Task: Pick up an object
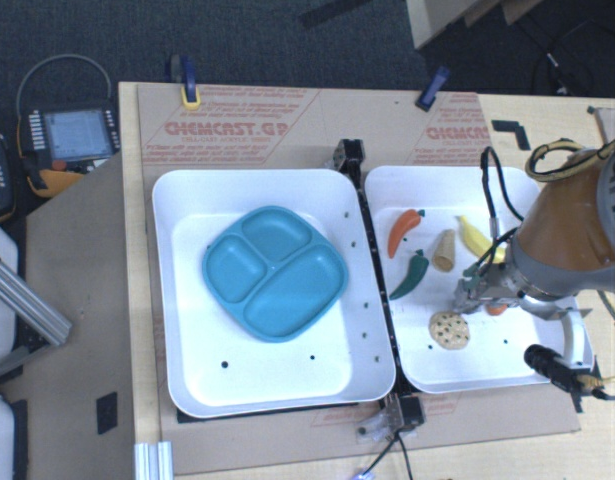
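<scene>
Hovering low in the right bin [427, 373], my gripper [475, 295] sits just above the cookie [449, 330], at its one o'clock; I cannot tell its state. Chilli [404, 230], green pepper [411, 273], cork [444, 250] and banana [474, 236] lie toward eleven. The left bin [187, 368] holds a blue plate [275, 272].

I'm seeing a light blue divided plate [276, 285] in one white bin [177, 268], and an orange-red pepper [403, 230], green pepper [411, 273], yellow banana [474, 236] and speckled tan cookie [450, 330] in the other white bin [427, 368].
</scene>
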Controlling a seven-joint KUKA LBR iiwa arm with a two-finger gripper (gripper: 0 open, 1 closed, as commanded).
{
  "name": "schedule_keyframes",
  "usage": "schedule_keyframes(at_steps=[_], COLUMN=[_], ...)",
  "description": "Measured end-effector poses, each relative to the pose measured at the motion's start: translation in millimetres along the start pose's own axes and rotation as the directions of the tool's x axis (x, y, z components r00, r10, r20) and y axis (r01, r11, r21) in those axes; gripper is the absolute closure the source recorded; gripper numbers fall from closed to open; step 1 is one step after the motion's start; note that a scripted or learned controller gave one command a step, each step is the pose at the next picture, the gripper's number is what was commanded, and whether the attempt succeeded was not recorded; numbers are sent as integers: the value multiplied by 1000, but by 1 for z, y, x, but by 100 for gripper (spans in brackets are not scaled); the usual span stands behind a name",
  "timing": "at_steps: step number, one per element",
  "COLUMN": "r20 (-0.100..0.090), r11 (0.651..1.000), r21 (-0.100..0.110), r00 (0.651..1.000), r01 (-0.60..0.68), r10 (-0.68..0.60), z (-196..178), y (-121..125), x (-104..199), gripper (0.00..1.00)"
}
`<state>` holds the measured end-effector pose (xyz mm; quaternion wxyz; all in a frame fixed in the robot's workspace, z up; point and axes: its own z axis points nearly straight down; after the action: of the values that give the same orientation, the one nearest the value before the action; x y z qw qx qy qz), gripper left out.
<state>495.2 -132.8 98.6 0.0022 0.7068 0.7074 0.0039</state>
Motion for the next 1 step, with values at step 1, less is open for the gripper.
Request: schedule_keyframes(at_steps=[1], r20=[4], r11=[1000], r21=[3], r00=[1000], r01=[1], r10=[-1], z=[-60], y=[6], x=[7], gripper=[100])
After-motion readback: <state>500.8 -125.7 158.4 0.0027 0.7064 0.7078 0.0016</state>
